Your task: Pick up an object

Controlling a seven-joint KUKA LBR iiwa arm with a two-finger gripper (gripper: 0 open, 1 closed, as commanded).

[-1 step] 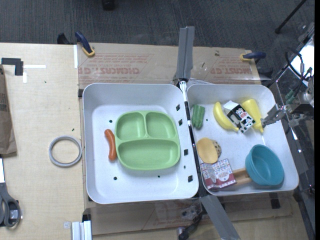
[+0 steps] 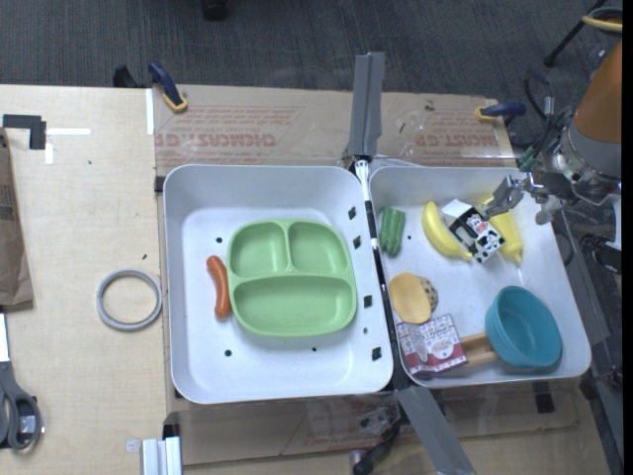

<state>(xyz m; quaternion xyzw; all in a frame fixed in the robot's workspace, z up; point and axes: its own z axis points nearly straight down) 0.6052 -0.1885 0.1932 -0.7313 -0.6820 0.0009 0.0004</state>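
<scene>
The right bin holds a yellow banana, a small white box with black and red marks lying on it, a second yellow piece, a green vegetable, a tan bun, a red-and-white packet on a wooden handle, and a blue bowl. My gripper hangs at the bin's upper right, just above and to the right of the white box. No object is visibly in its grasp.
The left bin holds a green divided plate and an orange sausage-shaped toy. On the bench to the left lie a grey tape ring and scissors. A metal divider stands between the bins.
</scene>
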